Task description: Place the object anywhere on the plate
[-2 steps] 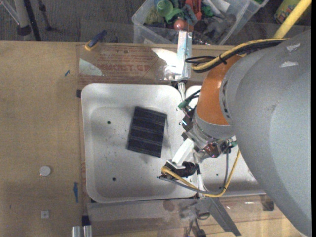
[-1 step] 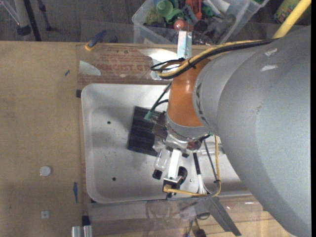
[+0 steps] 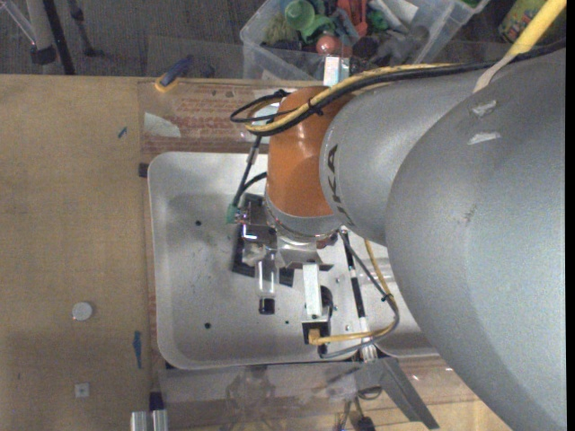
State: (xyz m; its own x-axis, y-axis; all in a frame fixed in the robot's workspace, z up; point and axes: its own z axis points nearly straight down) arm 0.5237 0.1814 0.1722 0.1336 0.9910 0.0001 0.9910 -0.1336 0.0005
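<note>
A large grey robot arm (image 3: pixel 467 187) with an orange band above the wrist is reaching in from the right and covering much of the scene. Its hand (image 3: pixel 267 290) is hanging low over the middle of a shallow white bin (image 3: pixel 180 268) with rounded corners. Whether the hand is open or closed cannot be told from this angle. The thing to be placed cannot be picked out with certainty. The nearest candidate is a small black piece (image 3: pixel 266 306), squarish and plain, showing right at the lower tip of the hand above the bin floor. Whether it is being gripped or is only lying there cannot be told. A few tiny dark specks are dotting the bin floor around it. The bin is sitting on a tan bench (image 3: pixel 63 196), where a small grey disc (image 3: pixel 82 311) is lying well to the left of the bin. A blue and yellow tool (image 3: pixel 171 72) is lying near the bench's far edge. Beyond the bench, a clear plastic box (image 3: pixel 265 48) is holding a jumble of toys (image 3: pixel 332 7) in green, pink and red. Dark lettering is running sideways along the arm's grey shell, too turned to read. A small white and blue label above the orange band is also too small to read.
</note>
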